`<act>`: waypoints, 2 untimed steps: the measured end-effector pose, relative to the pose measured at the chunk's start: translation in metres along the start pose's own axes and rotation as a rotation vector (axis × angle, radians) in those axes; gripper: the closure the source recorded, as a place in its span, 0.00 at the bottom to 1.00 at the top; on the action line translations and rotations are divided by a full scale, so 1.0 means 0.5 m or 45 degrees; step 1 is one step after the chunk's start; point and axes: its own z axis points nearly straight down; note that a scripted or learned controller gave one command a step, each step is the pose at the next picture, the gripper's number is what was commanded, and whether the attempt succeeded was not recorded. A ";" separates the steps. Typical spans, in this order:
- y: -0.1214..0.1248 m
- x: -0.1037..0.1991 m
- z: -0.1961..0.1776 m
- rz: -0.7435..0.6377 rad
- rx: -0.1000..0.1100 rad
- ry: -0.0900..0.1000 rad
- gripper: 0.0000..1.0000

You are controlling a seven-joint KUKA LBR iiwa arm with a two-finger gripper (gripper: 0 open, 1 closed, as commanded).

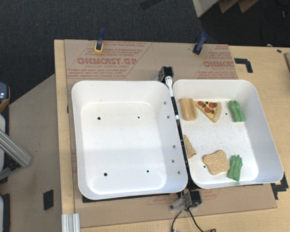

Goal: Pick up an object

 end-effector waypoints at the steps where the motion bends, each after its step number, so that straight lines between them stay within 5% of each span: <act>1: 0.002 0.001 -0.023 -0.002 -0.007 -0.005 1.00; 2: 0.002 0.001 -0.022 -0.002 -0.006 -0.004 0.00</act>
